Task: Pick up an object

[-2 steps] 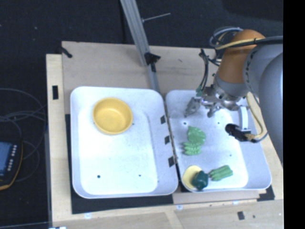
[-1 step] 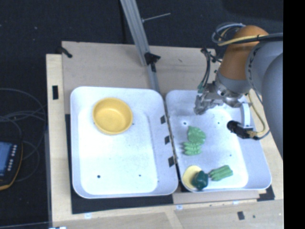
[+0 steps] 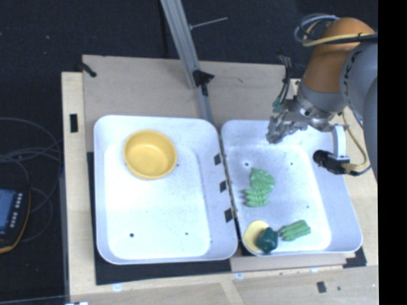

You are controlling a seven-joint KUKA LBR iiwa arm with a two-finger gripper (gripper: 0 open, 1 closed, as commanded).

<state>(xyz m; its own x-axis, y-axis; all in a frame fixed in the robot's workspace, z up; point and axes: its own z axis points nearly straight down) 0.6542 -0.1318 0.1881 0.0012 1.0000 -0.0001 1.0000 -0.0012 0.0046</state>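
Observation:
My gripper [image 3: 278,134] hangs over the far edge of the right bin [image 3: 331,199], with nothing visible between its fingers. Well in front of it, near the bin's middle, lies a light green leafy toy [image 3: 261,180] with a green pea pod [image 3: 256,199] touching its near side. At the bin's near edge sits a small yellow cup [image 3: 253,233] with a dark teal object [image 3: 268,239] resting against it, and a green pickle-like piece [image 3: 294,230] just to the right. The left bin [image 3: 159,221] holds a yellow bowl [image 3: 150,154] in its far left part.
A grey metal rail [image 3: 184,43] slants down from the top to the gap between the bins. Black clips [image 3: 224,186] mark the divider between the two bins. A handheld pendant [image 3: 11,215] lies off the bench at far left.

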